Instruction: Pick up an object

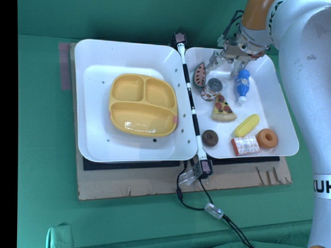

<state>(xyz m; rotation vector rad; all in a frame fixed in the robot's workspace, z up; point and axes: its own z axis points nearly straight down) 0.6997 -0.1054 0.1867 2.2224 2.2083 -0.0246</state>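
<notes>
Gripper (226,62) over right bin (282,105) — blue bottle (241,84), watermelon slice (200,74) flanking

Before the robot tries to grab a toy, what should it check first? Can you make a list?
1. Gripper is over the toy bin: ok, it hangs above the right bin at the far end.
2. A toy is close by: ok, the blue bottle lies just below it.
3. Bottle has room around it: ok, the pizza slice and watermelon slice lie apart from it.
4. Nothing is already grabbed: cannot tell.
5. Fingers are ready: cannot tell.
6. Yellow tray is out of the way: ok, it sits in the left bin.
</notes>
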